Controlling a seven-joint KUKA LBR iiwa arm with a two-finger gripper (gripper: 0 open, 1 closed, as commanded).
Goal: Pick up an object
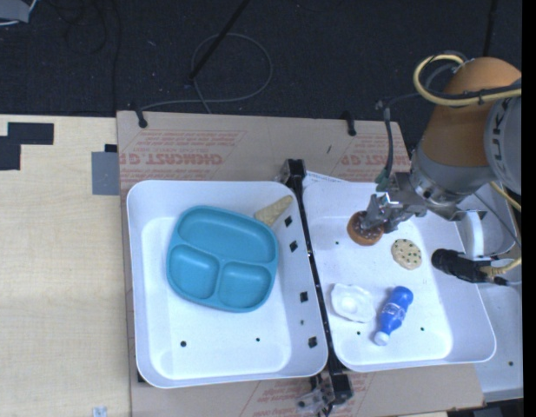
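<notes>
Camera view, nearest first. The right white bin (476,341) has a blue plastic bottle with a white cap (393,311) lying on its side at the front. Just beside the bottle is a white crumpled lump (351,302), material unclear. Further back is a pale round speckled cookie (406,254), lying flat and apart from the rest.

Behind that, near the bin's back left, is the likely target, a small brown round disc (364,231). It lies flat on the bin floor, looks like a toy cookie or doughnut with a darker top, and has clear floor on every side that shows. The gripper (378,215) sits right over its far edge, at or close to contact. I can't tell whether the claw is spread or pinched, and nothing shows the disc lifted.

Handling guess:
- The disc is light, stiff and low-profile, so there is little height to grab.
- Best hold is across the diameter at the rim, coming in low. A shallow pinch probably skates off the top.

The left white bin (155,346) holds a blue three-compartment plastic plate (222,259), with a tan wedge-shaped piece (274,210) at its far right corner. Printed brown cardboard (215,150) lies beyond both bins.
</notes>
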